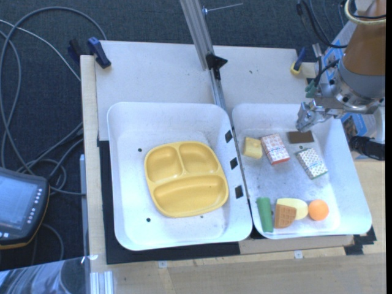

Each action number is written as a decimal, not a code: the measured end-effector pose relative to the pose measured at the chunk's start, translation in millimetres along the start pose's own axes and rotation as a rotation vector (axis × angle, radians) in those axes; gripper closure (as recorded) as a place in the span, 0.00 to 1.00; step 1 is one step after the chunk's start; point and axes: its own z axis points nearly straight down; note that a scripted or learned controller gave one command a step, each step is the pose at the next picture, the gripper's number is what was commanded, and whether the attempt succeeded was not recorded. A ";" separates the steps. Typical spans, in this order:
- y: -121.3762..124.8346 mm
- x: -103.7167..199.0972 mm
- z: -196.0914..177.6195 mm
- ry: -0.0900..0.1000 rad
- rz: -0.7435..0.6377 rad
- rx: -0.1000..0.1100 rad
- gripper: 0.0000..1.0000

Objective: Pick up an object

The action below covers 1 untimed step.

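Observation:
My gripper (304, 122) hangs over the far part of the right bin (343, 164), just above a small brown block (301, 137). Nothing shows between its fingers. In that bin lie a yellow cheese wedge (252, 147), a red-and-white box (275, 149), a green-patterned box (312, 163), a green cylinder (264, 214), a waffle-like piece (284, 215) leaning on a yellow piece (297, 207), and an orange ball (318, 210).
The left bin (125, 164) holds a yellow divided plate (185, 178). A metal pole (196, 23) rises at the back between the bins. Blue clamps (98, 51) sit at the bench's far corners. Cables and a tablet (18, 207) lie left of the bench.

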 end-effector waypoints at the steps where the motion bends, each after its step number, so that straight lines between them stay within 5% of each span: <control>1: -7.0 60.2 8.2 0.004 -0.004 0.006 1.00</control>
